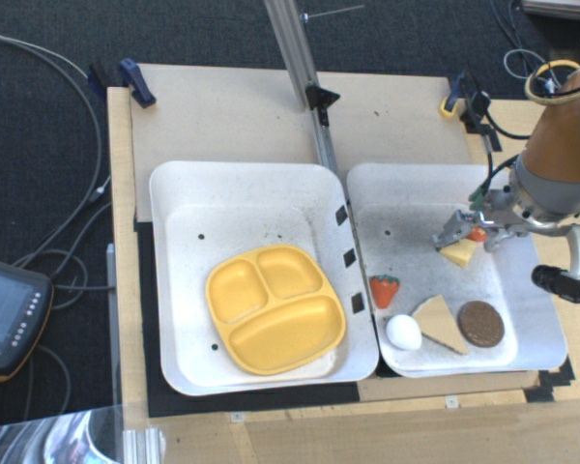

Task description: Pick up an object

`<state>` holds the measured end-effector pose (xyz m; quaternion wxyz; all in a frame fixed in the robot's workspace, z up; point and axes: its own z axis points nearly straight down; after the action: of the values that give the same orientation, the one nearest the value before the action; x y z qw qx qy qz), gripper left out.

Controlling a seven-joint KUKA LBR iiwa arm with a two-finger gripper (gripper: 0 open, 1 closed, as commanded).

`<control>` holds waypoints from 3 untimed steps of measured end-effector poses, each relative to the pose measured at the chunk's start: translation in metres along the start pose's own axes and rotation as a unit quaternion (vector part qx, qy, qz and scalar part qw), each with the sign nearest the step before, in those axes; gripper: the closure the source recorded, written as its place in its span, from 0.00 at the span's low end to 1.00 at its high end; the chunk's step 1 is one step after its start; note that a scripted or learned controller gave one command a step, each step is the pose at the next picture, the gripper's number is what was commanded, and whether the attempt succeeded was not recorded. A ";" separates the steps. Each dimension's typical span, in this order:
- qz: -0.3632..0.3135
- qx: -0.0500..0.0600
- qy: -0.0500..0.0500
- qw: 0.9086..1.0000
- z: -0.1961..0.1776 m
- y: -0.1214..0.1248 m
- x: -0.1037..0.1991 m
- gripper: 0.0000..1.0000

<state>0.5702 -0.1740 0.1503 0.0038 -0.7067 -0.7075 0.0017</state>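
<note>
While the table [222, 114] carries both bins | left bin [174, 201]: yellow divided plate [275, 307] | right bin [406, 201]: gripper [469, 237], fingers' state cannot be told, over pale yellow wedge [457, 253] | risk: wedge slips if grasped off-centre | strawberry [385, 290], egg [403, 333] nearby

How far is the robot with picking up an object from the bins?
Done: the gripper has reached the right bin and sits at a yellow wedge. In hand: a grasp there, though whether it holds is unclear. Left: lifting it. The strawberry, egg, sandwich slice and cookie lie untouched.
</note>
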 end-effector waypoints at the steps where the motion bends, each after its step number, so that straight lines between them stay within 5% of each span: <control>1: 0.000 0.000 0.000 1.000 0.053 -0.001 0.001 0.00; 2: 0.000 -0.004 -0.001 1.000 0.038 0.001 0.001 1.00; 3: 0.000 -0.007 -0.003 1.000 -0.016 0.013 -0.002 1.00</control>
<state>0.5828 -0.1764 0.1660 -0.0031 -0.7064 -0.7078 -0.0016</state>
